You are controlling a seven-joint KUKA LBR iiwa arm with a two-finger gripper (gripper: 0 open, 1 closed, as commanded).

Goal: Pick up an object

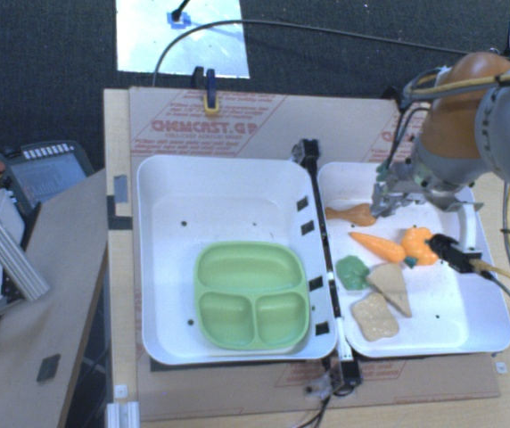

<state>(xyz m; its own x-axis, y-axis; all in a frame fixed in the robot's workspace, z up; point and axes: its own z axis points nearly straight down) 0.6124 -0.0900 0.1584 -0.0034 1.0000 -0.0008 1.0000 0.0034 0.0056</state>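
Camera view | end effector (385, 201) over tan drumstick (351, 212) | tapered orange carrot (378, 246)

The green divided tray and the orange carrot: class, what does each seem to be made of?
Green divided tray: likely moulded plastic, smooth with a soft sheen; one-piece raised ridges suggest moulding. Orange carrot: probably toy plastic or rubber, matte, uniformly bright; too small to tell which.
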